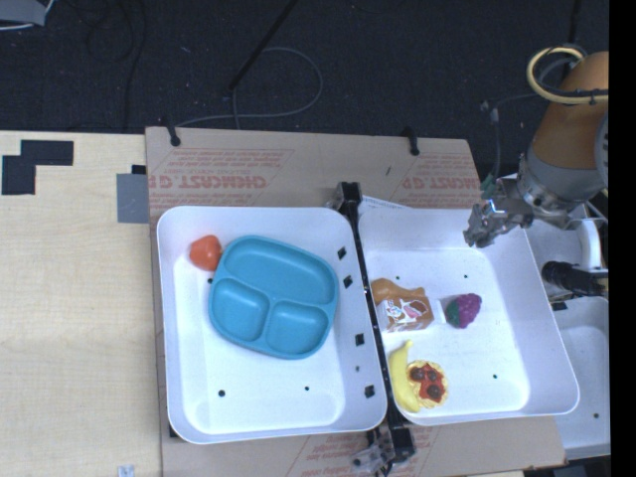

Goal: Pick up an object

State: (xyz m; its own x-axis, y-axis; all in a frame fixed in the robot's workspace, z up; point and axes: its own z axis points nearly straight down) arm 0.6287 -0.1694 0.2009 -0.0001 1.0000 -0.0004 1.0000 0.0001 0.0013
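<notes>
You look down from one fixed camera high above the bench, slanted toward both shallow white plastic bins point(189, 366), with the grey, orange-banded arm point(568, 137) entering from your right.

- I see the gripper point(484, 225) at the far right corner of the right bin point(517, 386), above its rim.
- In that bin: a purple fruit point(462, 309), a printed packet point(402, 309), a banana point(399, 371) and a small pizza piece point(428, 383).
- The left bin point(199, 405) holds a blue divided plate point(272, 296) and an orange tomato point(206, 252) just beside it.
</notes>
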